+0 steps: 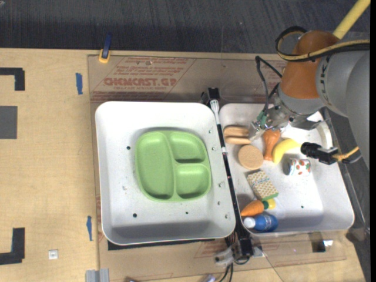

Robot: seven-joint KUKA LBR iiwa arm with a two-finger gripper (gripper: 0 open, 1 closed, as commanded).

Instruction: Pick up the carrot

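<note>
One carrot (255,207) lies at the lower left of the right bin (329,210), just above a blue bottle (262,222). At that bin's upper middle the pincer (267,122) hangs over an orange toy (271,142) beside a banana (283,148); its opening cannot be made out.

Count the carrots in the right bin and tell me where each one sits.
2. One carrot lies near the front of the right bin, beside a blue bottle. Another carrot sits at the back, just under the tool, against a banana. More may hide beneath the arm.
</note>
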